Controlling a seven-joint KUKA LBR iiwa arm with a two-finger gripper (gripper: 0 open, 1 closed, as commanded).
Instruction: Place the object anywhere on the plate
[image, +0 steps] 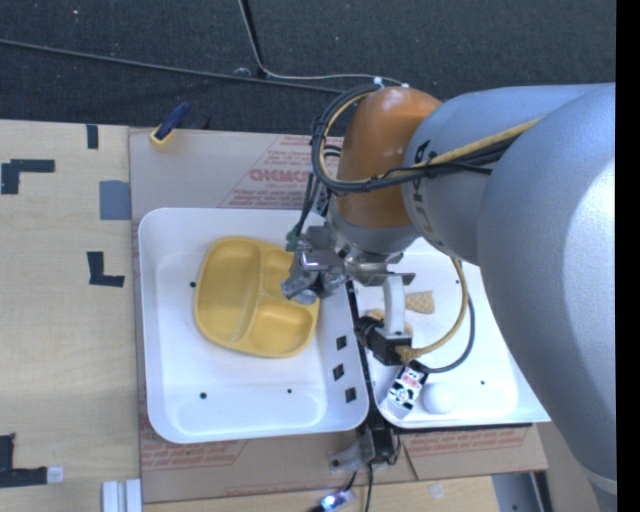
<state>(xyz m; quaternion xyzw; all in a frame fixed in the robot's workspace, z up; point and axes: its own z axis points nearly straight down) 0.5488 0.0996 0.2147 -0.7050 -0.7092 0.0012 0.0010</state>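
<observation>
Even bright overhead light; soft shadows under arm (520, 200); mild glare on white bins (240, 410); slight overall softness.

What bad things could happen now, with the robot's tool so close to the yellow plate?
1. The tool sits right at the right-hand edge of the yellow divided plastic plate, so moving lower might bump or tip it.
2. I cannot see any object between the tool's fingers, so nothing may land on the plate.
3. The small white ball and black-and-white toy lie in the right white bin, close under the arm, and could be knocked.
</observation>
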